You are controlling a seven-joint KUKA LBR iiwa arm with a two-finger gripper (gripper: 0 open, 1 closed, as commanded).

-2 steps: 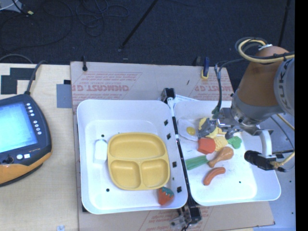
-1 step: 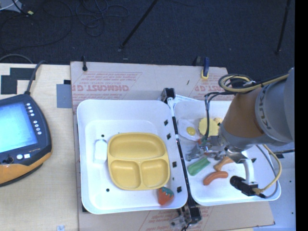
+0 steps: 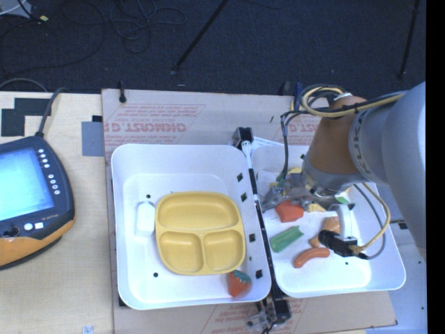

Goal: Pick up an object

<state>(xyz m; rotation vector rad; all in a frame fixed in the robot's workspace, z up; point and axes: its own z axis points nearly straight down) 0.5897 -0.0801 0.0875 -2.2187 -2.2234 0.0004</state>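
In right bin (image 3: 389, 273): 1 green piece (image 3: 286, 239), 1 red block (image 3: 290, 212), 1 sausage (image 3: 310, 257). Left bin (image 3: 128, 256): 1 yellow tray (image 3: 200, 230), 1 strawberry (image 3: 239, 283). Fingers' state: can't tell

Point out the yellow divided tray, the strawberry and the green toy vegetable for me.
yellow divided tray (image 3: 200, 210), camera view, on the floor of its large upper compartment.
strawberry (image 3: 239, 284), camera view, on the middle of its red body.
green toy vegetable (image 3: 286, 239), camera view, on the middle of its length.

A thick grey arm (image 3: 396, 152) with smooth rounded casing carries a broad orange band (image 3: 332, 148) above the wrist. Yellow and black cables (image 3: 321, 99) loop over the band, and another black cable (image 3: 379, 221) trails below it.
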